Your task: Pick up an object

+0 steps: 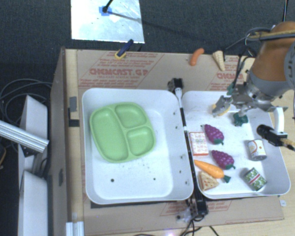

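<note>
Claw (231, 111) low over right bin (284, 181), far end; fingers spread apart, nothing between them. Candidates lying nearby: purple grapes (214, 133), carrot (210, 168), two cans (256, 150). Green tray (122, 131) in left bin. No pickup yet; grasp and lift remaining.

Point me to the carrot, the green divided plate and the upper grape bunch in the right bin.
carrot (210, 169): camera view, middle of its orange body.
green divided plate (106, 142): camera view, floor of its large left compartment.
upper grape bunch (214, 133): camera view, centre of the purple cluster.
</note>
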`<state>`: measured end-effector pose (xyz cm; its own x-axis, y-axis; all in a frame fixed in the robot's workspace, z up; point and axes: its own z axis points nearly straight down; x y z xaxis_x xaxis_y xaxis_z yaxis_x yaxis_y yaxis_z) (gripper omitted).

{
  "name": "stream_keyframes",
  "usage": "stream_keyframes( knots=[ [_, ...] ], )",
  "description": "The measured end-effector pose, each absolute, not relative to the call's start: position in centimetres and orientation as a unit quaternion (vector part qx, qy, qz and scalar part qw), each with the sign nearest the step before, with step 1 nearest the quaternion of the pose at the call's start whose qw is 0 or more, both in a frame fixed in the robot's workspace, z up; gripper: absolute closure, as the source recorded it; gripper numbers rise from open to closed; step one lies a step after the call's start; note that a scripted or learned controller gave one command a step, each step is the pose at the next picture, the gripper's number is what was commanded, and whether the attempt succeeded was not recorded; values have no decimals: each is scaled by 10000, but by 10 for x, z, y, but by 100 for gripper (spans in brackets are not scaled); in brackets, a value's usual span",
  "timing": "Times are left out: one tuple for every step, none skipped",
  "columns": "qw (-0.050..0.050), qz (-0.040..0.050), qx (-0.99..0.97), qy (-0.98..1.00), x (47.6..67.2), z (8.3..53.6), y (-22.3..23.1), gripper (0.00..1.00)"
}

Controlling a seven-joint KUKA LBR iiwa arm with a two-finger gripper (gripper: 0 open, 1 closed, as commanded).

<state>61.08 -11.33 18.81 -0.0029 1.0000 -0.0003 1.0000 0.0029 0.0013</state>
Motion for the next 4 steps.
stream_keyframes(
  knots=[
    [33, 27, 7063, 7079, 599, 97, -93, 0],
    [71, 68, 7065, 7077, 595, 92, -92, 0],
    [91, 62, 7067, 7074, 596, 103, -95, 100],
    [9, 14, 7058, 7084, 554, 185, -55, 100]
  ],
)
